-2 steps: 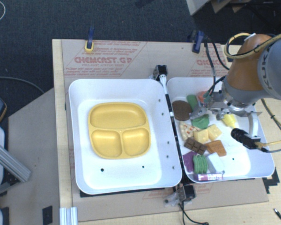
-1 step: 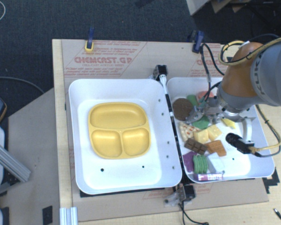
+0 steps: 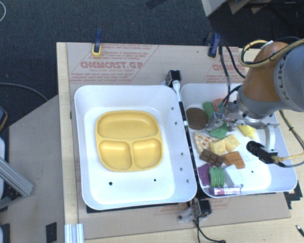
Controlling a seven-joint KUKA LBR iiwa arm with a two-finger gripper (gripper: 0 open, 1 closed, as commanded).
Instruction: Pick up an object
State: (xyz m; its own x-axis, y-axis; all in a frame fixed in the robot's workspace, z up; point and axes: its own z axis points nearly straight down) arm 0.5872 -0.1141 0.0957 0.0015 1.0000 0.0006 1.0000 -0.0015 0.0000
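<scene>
The gripper (image 3: 220,121) hangs low over the toy food (image 3: 219,153) crowding the right bin (image 3: 281,184), positioned to pick; its opening cannot be told.

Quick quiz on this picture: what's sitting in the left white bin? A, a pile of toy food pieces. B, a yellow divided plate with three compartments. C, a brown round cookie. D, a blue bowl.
B: the left bin holds the yellow divided plate, one wide compartment above two smaller ones, while the toy food pieces lie in the right bin.
</scene>
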